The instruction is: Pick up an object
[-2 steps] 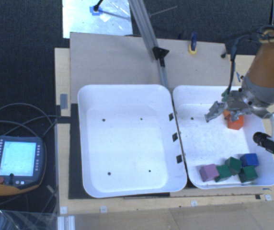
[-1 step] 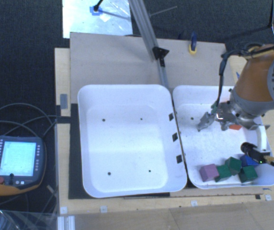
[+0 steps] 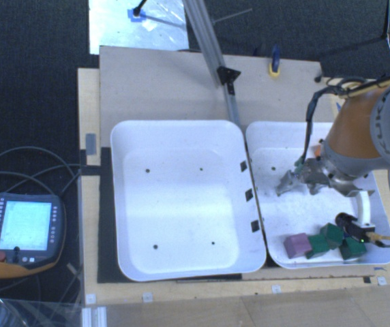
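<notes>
The gripper (image 3: 303,180) hung over the right bin (image 3: 270,148) with fingers spread wide, nothing between them. The purple block (image 3: 295,244) and green blocks (image 3: 331,240) sat in the near corner, so I'd drop straight onto one, away from the wall.

2 white bins (image 3: 181,131), 1 purple block (image 3: 296,244), 2 green blocks (image 3: 331,236), 1 teach pendant (image 3: 21,234).

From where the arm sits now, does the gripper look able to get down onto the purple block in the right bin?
Probably yes. The purple block lies uncovered near the front wall of the right bin, the gripper hangs above the same bin, and only the green blocks crowd its right side.
</notes>
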`<control>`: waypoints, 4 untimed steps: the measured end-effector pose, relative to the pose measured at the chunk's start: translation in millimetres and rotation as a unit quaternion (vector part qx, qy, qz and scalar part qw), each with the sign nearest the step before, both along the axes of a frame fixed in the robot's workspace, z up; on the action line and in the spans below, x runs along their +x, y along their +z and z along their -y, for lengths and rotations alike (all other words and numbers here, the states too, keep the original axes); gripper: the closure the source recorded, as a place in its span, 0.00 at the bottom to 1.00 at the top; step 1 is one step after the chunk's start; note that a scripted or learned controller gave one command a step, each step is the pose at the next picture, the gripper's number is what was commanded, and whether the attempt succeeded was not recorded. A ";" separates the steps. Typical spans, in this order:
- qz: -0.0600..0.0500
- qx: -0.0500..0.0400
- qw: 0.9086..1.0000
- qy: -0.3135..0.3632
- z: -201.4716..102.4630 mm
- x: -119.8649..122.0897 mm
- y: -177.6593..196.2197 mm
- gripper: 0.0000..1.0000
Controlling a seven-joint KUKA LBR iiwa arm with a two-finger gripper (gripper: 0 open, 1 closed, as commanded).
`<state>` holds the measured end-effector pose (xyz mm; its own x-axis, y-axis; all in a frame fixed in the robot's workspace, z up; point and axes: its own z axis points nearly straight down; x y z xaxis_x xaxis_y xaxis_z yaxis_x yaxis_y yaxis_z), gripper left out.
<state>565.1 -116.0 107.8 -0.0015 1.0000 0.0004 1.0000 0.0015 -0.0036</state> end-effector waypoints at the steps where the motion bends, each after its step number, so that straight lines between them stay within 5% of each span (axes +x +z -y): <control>1: 0.004 0.000 1.000 0.001 -0.2 2.3 13.5 1.00; 4: 0.006 -0.001 1.000 0.002 4.1 5.9 193.1 1.00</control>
<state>571.0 -120.1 301.0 -0.0046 1.0000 -0.0016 1.0000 0.0046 0.0083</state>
